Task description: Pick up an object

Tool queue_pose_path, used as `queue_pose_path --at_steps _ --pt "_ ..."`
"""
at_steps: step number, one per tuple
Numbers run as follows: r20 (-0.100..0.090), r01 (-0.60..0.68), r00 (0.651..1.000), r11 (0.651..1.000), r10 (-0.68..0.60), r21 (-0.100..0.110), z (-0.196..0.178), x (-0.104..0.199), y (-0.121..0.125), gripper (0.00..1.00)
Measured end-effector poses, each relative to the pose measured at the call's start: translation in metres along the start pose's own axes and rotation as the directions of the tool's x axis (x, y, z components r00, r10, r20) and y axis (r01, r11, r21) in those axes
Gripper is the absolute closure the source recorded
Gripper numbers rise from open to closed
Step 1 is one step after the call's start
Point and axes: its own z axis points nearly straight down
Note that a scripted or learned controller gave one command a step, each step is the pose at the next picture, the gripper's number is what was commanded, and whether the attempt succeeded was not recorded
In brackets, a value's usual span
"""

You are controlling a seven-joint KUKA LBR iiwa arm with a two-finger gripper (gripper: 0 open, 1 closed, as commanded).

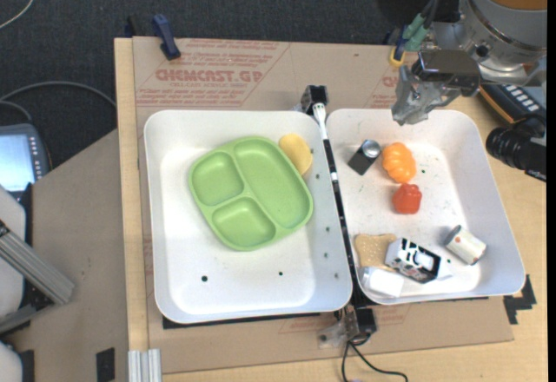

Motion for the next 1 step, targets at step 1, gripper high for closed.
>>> queue_pose_path --at_steps 1 --pt "-0.001 0.009 1.0 1.0 -0.009 -0.003 0.0168 0.0748 0.0185 1.0"
